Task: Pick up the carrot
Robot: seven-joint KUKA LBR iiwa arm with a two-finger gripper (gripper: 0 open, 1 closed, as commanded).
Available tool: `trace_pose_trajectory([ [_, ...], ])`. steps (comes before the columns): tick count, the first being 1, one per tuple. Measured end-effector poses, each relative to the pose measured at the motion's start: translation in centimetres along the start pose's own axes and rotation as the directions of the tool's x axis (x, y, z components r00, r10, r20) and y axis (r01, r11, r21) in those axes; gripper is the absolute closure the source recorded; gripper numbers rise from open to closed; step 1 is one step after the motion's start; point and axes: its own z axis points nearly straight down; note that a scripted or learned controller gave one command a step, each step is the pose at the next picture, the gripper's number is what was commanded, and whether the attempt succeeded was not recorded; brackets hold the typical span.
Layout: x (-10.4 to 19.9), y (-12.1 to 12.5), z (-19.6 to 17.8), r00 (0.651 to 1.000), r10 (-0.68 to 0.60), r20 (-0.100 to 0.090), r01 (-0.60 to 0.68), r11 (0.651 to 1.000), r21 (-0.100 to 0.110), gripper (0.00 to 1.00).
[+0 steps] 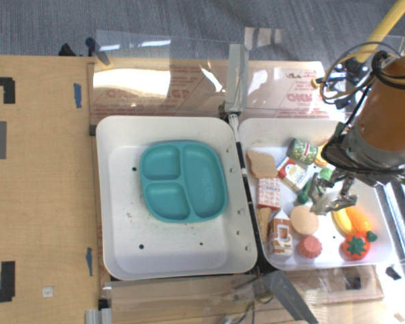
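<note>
The carrot (360, 219) is a short orange piece with a green end. It lies near the right wall of the right bin (385, 248), between a yellow banana (340, 220) and a red tomato (355, 247). My gripper (333, 202) hangs over the right bin just left of and above the carrot. Its metal fingers (320, 205) stand apart, open, with nothing between them. The grey arm with its orange band covers the bin's upper right corner.
The right bin also holds a bread slice (260, 162), a green can (302, 150), small cartons (268, 194), a pale round egg (304, 219) and a red piece (310, 247). A teal divided plate (184, 181) lies in the left bin (121, 248).
</note>
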Motion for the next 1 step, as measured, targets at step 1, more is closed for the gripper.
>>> trace_pose_trajectory([
  [1, -9.36, 3.08, 5.30, 0.994, -0.110, 0.000, 0.110, 0.994, -0.005, 1.00],
])
